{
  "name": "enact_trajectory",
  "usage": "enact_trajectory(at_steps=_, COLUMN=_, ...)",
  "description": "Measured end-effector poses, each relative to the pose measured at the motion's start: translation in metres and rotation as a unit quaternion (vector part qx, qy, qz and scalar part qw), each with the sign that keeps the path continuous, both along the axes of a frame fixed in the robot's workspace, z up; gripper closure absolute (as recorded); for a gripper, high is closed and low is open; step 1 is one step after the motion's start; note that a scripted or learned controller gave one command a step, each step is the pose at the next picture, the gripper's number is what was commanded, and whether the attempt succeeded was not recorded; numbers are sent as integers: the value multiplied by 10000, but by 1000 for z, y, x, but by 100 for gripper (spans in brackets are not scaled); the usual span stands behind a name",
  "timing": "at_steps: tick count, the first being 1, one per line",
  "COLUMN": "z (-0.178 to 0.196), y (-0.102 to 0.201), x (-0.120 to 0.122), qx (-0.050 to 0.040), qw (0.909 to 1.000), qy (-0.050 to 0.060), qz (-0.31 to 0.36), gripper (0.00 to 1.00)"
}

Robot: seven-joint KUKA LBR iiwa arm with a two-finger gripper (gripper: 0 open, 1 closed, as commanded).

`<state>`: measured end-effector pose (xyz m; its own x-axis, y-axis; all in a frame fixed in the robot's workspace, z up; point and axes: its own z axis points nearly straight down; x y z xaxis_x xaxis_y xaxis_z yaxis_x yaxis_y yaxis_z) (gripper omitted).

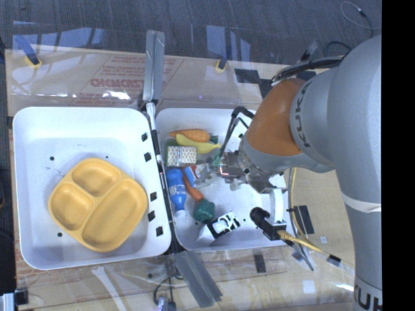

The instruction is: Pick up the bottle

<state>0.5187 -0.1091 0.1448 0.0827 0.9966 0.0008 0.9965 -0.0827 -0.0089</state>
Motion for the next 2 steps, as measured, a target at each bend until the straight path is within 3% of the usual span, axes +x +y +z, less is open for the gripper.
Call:
enact_trajectory(at_steps=1, z=-55, y=14, x=-31, qx=-3, qw=9996, qy=-12, qz=291, gripper=0)
enact_trajectory(at_steps=2, z=-48, y=14, x=-31, qx=-3, qw=9995, qy=-2, qz=315, gripper=100)
